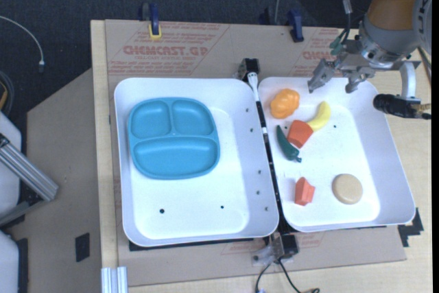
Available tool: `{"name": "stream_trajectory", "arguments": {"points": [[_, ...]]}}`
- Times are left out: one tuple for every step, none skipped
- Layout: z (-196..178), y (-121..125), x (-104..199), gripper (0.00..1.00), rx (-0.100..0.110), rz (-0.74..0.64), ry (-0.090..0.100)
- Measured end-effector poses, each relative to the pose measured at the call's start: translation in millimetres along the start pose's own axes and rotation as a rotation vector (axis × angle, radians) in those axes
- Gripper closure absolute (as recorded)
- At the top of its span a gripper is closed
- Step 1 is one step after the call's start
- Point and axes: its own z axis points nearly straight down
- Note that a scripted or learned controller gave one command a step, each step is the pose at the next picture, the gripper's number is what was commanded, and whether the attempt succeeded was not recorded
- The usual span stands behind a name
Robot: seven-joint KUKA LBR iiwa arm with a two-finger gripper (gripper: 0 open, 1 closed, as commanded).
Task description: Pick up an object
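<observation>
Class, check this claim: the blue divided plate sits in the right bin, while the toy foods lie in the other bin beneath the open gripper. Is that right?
Not quite. The camera view shows the blue divided plate in the left bin, not the right. The toy foods lie in the other bin, beneath the open gripper.

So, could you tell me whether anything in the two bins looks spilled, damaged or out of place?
Nothing stands out. The blue divided plate lies flat in the left bin. The toy foods lie loose in the right bin, the red piece resting against the green one. The pincer hangs open above the far edge.
</observation>
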Motion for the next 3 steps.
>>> {"name": "stream_trajectory", "arguments": {"points": [[-7, 3, 0, 0.0, -0.012, -0.002, -0.001], [52, -2, -8, 0.0, -0.005, -0.001, 0.0], [115, -6, -9, 0.0, -0.004, -0.002, -0.001]]}}
